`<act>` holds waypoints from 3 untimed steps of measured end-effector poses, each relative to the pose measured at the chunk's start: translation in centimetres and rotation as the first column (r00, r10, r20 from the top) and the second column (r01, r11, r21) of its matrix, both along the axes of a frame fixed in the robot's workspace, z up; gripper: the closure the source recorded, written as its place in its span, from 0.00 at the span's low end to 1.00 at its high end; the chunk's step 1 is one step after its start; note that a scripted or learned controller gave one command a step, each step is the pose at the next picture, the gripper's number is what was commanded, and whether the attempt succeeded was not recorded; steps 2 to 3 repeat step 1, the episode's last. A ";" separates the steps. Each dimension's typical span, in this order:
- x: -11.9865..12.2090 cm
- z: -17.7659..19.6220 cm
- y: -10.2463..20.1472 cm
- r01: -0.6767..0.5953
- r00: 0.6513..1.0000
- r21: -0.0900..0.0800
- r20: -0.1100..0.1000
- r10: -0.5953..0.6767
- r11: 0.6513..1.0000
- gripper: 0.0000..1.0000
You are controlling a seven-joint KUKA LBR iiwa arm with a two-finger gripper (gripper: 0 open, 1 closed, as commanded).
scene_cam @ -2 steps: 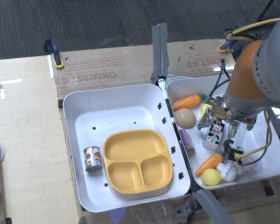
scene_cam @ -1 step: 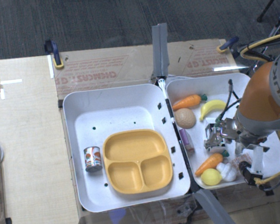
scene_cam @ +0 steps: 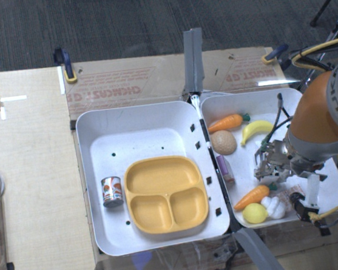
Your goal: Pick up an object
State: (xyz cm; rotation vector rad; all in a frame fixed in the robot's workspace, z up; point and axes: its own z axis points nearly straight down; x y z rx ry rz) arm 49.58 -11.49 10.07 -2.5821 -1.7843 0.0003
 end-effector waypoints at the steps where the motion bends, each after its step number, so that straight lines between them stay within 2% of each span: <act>1: 2.0 17.2 8.0 -0.026 1.000 -0.004 -0.001 0.026 1.000 1.00; 3: 2.0 17.2 8.0 -0.026 1.000 -0.004 -0.001 0.026 1.000 1.00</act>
